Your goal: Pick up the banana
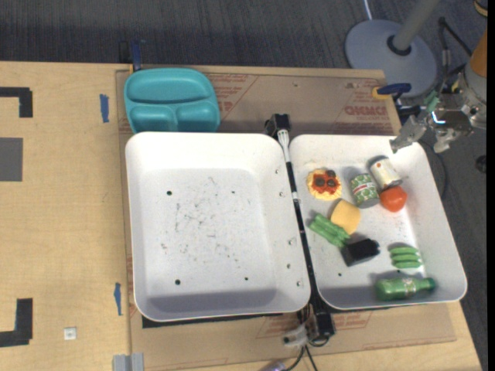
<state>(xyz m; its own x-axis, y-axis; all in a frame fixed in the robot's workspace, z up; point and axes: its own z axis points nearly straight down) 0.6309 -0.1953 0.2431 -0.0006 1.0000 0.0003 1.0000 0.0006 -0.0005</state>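
I see the gripper (405,137) at the right bin's (445,230) far right corner; I can't tell how open it is, and it holds nothing I can see. The yellow piece I take for the banana (346,216) lies mid-bin, touching a green toy (328,229)

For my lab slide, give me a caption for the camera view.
Gripper at the right bin's far corner, toy foods clustered inside, a teal tray behind the left bin.

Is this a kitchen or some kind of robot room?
Probably a robot test lab, not a kitchen. Two white bins sit on a taped workbench, toy food lies in one, and a robot gripper reaches in.
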